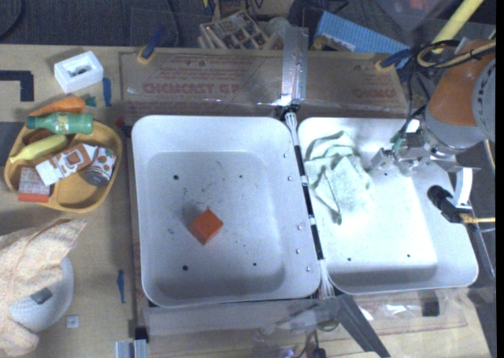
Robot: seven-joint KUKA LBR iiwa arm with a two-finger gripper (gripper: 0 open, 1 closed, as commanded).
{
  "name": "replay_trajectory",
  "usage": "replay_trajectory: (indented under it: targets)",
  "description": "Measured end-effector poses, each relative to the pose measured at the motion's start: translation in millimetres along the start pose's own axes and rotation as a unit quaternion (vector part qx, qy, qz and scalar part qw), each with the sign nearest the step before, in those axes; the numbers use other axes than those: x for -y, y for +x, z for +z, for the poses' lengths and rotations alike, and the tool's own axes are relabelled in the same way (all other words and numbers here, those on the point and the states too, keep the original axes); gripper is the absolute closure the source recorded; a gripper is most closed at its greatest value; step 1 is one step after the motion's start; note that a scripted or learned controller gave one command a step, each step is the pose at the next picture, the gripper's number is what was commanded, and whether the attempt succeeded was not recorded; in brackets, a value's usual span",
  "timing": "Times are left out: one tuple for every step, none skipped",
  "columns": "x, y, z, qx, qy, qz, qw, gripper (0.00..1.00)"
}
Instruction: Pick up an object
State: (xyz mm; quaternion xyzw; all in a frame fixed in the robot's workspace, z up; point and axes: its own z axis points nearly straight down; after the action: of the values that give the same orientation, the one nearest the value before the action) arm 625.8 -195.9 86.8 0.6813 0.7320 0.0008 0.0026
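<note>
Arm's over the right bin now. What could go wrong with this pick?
1. The gripper sits beside the crumpled cloth; limp fabric may slip out or snag on the bin rim.
2. The orange block lies in the other bin, far from the arm, so reaching it means crossing that rim.

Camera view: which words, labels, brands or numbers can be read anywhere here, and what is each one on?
"CHARCOAL"-like red lettering on the clear panel behind the left bin: large but washed out, so I cannot read it for certain.
Print on the packets in the yellow bowl: too small.
Label on the green bottle: blurred.
Label on the small white box: unreadable.
Orange block: no markings visible.
</note>
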Motion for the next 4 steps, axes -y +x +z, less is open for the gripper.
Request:
replay_trajectory:
  targets:
    - [-2,-21,-3,-0.004,0.001,-0.089,0.996,0.0]
    - [0,-22,0,-0.002,0.001,-0.141,0.99,0.0]
    - [-45,41,0,0.0,0.0,-0.13,0.9916,0.0]
    - [-35,25,-102,0.0,0.0,-0.013,0.9999,0.0]
